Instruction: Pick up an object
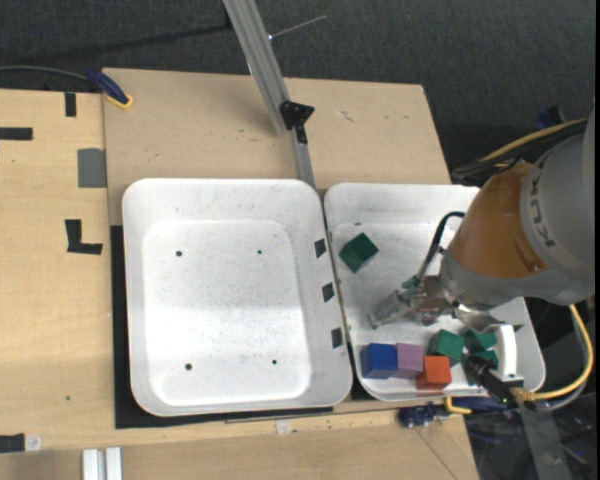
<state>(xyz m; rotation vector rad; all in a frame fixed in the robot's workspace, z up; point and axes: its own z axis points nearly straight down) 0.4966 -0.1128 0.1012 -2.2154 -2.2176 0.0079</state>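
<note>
Scanning left to right: left bin [150, 208], then right bin [380, 200] with a dark green block [358, 252] at 11 o'clock. Blue block [380, 359], purple block [410, 358], orange block [436, 370] and green piece [446, 345] cluster at 6 o'clock. Gripper [392, 308] sits mid-bin; can't tell its state.

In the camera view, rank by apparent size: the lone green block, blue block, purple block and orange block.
1. Green block
2. Blue block
3. Purple block and orange block: too alike to rank, and they overlap.
</note>
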